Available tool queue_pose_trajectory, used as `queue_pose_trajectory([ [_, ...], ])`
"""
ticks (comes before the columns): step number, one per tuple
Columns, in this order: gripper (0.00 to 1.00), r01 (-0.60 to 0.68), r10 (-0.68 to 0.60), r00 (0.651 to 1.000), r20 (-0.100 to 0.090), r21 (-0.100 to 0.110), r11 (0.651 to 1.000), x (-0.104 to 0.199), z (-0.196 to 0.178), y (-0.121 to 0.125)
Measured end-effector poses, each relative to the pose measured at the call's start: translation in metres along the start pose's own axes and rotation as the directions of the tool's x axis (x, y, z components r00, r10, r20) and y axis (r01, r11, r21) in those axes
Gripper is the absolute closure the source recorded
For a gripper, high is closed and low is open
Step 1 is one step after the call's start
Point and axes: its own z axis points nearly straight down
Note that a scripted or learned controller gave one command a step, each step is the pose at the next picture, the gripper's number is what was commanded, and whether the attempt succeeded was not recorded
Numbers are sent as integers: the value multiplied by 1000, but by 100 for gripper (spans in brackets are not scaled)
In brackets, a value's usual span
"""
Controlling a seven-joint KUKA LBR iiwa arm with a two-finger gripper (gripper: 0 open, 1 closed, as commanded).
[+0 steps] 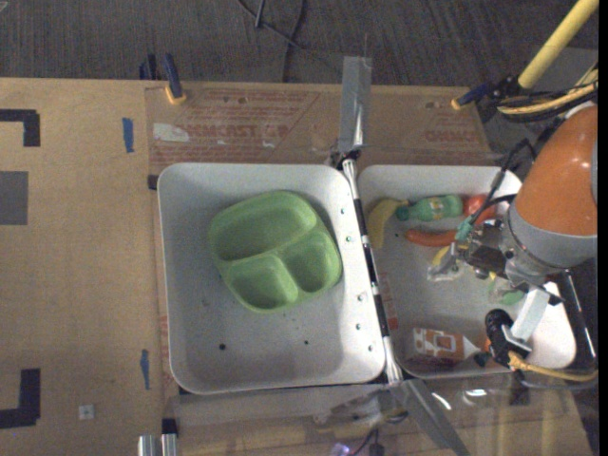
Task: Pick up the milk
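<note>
The milk (438,343) is a small brown-and-white carton lying flat at the near edge of the right bin (408,302). My gripper (454,257) hangs over the middle of that bin, above and apart from the carton, close to an orange-red vegetable (427,238). The arm's grey body and orange band (560,193) cover the bin's right side and whatever lies beneath.
A yellow banana (382,218) and a green-and-yellow bottle (432,207) lie at the far end of the right bin. The left bin (190,340) holds a green divided plate (275,251). A metal divider (366,264) separates the bins. Cables (518,350) hang near the carton.
</note>
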Motion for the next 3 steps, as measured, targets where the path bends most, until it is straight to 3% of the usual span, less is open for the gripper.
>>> queue_pose_trajectory([
  [1, 0, 169, -169, 986, -2, 3, 986, 61, 23, 0],
  [2, 0, 252, -252, 968, 0, -2, 968, 50, -62, 93],
  [3, 0, 283, -283, 959, 1, -3, 959, 75, -78, 137],
])
